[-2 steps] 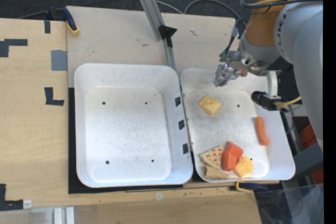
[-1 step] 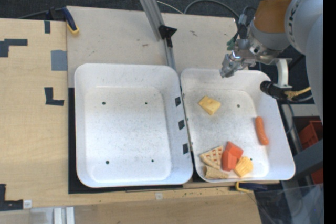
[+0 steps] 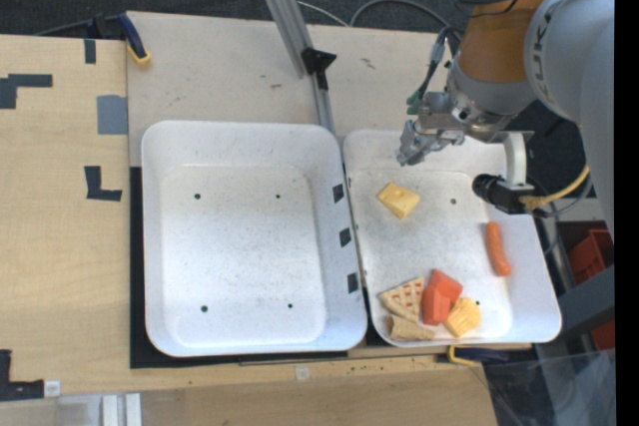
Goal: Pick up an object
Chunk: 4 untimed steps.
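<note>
The gripper [image 3: 412, 153] hangs at the right bin's [image 3: 529, 314] twelve o'clock rim; whether it is spread, I cannot tell. The yellow wedge [image 3: 398, 201] lies just toward six o'clock. I'd centre over it before dropping straight down.

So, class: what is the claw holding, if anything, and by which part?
Nothing. The claw hangs over the right bin, above the yellow cheese wedge, with no object between its tips.
</note>
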Each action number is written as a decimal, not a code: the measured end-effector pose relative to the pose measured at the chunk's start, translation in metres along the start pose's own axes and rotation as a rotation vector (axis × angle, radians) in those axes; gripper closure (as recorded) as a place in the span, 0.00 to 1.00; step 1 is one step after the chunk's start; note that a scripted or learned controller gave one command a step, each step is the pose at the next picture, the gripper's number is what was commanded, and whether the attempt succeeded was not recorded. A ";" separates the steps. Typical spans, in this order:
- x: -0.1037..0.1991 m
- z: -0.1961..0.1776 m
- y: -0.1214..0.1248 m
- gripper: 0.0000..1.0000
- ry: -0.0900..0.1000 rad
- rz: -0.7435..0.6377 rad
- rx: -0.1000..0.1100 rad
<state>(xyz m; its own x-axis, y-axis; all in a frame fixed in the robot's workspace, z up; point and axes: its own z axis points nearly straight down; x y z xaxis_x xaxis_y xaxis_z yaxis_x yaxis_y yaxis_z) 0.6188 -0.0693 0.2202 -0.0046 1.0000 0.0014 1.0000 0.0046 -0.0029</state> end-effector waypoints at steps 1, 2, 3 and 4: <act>0.041 0.001 -0.029 1.00 0.000 0.000 0.001; 0.091 -0.006 -0.058 1.00 0.001 -0.002 0.001; 0.144 -0.017 -0.075 1.00 0.001 -0.003 0.000; 0.170 -0.001 -0.090 1.00 -0.002 0.000 0.002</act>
